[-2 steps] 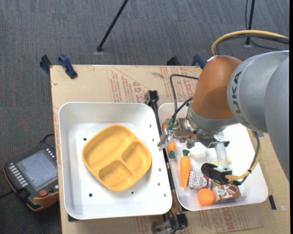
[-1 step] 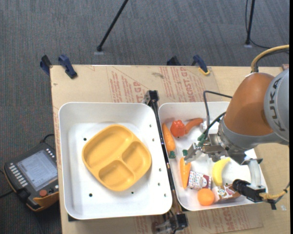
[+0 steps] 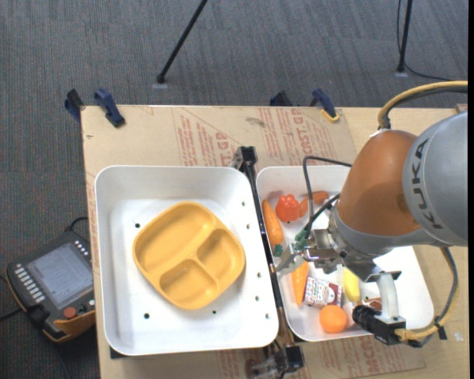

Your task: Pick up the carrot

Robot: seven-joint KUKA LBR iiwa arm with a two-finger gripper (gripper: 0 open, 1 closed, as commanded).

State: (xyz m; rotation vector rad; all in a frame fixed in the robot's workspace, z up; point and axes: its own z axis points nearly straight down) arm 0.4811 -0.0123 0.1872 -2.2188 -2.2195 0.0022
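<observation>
The gripper (image 3: 294, 253) hangs low over the left part of the right bin (image 3: 423, 290), under the grey and orange arm (image 3: 395, 192) that comes in from the right. Its fingers are dark and small against the clutter, and I cannot tell whether they are apart or together. There are two orange carrot-like pieces near it. The longer carrot (image 3: 272, 221) lies along the left wall of the right bin, just up and left of the gripper. A shorter orange piece (image 3: 299, 281) lies just below the gripper, pointing downward; contact with it cannot be seen. Beside this piece is a small printed packet (image 3: 321, 292), and lower an orange ball (image 3: 332, 319). A red pepper-like toy (image 3: 287, 208) sits above. The left bin (image 3: 110, 212) holds a yellow divided plate (image 3: 188, 254).
</observation>
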